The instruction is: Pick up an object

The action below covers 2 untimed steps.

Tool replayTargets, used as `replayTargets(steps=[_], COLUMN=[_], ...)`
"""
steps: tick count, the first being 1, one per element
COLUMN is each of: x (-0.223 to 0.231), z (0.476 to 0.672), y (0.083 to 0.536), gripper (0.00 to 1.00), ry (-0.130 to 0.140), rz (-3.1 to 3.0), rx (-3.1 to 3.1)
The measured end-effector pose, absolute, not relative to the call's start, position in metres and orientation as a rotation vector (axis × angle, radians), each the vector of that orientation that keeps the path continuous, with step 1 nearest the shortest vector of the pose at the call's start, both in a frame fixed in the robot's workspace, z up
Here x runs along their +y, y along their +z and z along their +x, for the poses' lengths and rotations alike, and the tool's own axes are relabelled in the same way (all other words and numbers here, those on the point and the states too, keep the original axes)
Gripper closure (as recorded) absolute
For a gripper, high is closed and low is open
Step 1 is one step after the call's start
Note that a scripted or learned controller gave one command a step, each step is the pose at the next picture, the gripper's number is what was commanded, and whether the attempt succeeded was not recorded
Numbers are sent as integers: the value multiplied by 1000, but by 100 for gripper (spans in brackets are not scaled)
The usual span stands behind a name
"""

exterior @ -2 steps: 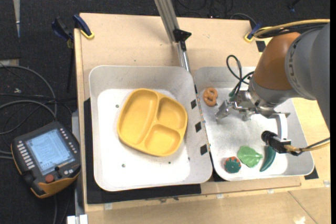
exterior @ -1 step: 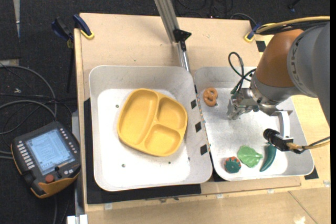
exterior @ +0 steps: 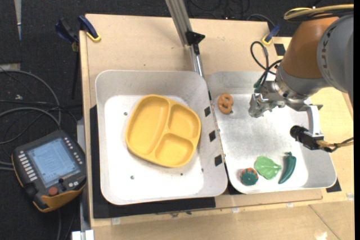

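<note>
My gripper [exterior: 256, 111] hangs over the upper middle of the right bin [exterior: 320, 177], pointing down, with nothing seen between its tips. A small orange pretzel-shaped toy [exterior: 225, 103] lies to its left, near the bin's upper left corner, a little apart from it. Along the bin's front lie a red and green round toy [exterior: 249, 176], a light green leaf-shaped toy [exterior: 267, 167] and a dark green pepper [exterior: 287, 168].
The left bin [exterior: 112, 121] bears a yellow divided plate [exterior: 163, 130]. A slanted metal post [exterior: 175, 0] rises behind the bins. A teach pendant [exterior: 49, 168] lies on the floor at the left.
</note>
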State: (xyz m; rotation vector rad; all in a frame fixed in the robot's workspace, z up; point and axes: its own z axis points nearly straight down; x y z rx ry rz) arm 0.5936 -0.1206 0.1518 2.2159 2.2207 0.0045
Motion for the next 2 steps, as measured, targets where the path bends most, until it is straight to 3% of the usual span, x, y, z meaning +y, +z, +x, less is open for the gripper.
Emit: replayTargets(steps=[1, 2], x=[-121, -69], z=[595, 589], y=[204, 215], gripper=[100, 100], ry=[5, 3], rz=[2215, 2213], rx=[2221, 2231])
